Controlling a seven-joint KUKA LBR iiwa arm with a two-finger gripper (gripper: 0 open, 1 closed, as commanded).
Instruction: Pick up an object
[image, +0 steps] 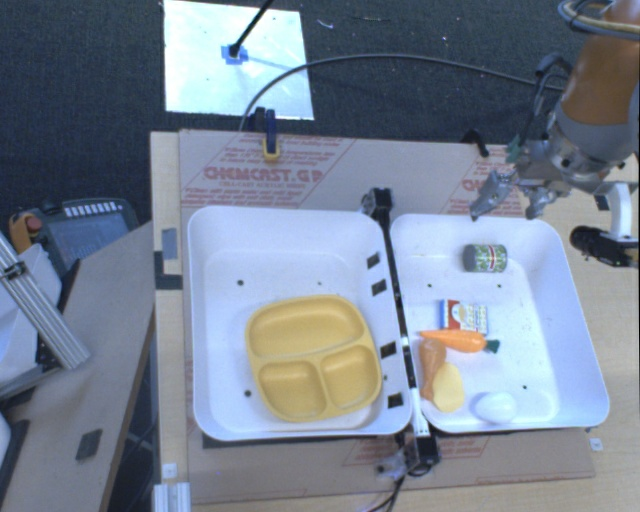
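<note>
My fingers (490, 198) are spread apart with nothing between them, hanging over the far rim of the right bin (575, 300), up near its far edge. The gripper (514, 199) sits at the end of my grey arm (590, 110), which comes in from the right with that orange band just above the wrist.

Closest thing to me is a little can (485, 258) lying on its side in the far part of the right bin, a bit nearer than my fingertips and not touching them. Nearer still there's a small box (464, 316) with red and white on it, and just beside its near edge a carrot (458, 341) lying crosswise, green end pointing right. Nearer than that, a yellow-orange lumpy thing (442, 382) sits against the bin's left wall; can't tell what it is exactly. A white egg (494, 407) rests just right of it, near the near rim.

The left bin (215, 300) holds a yellow tray (312, 356) with three sections, sitting toward the near right part.

Both bins sit on a cardboard sheet (300, 170) on the bench.
</note>
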